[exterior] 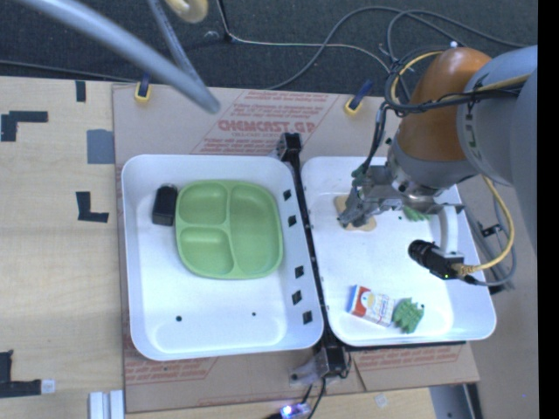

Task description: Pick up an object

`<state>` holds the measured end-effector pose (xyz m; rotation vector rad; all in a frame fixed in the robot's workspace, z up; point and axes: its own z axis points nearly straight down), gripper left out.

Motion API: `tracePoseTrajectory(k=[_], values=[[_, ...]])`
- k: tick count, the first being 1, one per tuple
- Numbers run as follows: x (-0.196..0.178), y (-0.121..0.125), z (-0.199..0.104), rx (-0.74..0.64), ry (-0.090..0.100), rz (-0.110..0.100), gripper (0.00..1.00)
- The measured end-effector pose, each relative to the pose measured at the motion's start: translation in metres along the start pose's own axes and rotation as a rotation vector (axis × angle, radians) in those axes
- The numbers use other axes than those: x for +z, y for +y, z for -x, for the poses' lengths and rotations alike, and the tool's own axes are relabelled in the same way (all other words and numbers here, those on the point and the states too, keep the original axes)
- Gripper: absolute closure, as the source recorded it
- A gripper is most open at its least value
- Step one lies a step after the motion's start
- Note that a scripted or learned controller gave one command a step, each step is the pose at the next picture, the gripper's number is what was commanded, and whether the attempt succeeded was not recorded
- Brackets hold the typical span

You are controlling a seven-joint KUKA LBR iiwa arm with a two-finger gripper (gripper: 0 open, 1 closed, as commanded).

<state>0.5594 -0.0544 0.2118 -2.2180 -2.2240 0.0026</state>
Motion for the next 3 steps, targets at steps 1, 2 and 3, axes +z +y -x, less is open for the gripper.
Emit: tracePoseTrajectory(k=[1, 2, 3], values=[[0.008, 0.020, -0.054, -0.002, 0.001, 0.000, 1.00], [-0.004, 0.033, -0.101, -0.002, 0.001, 0.001, 1.00], [-0.006, 0.063, -0.143, -0.002, 0.001, 0.002, 1.00]])
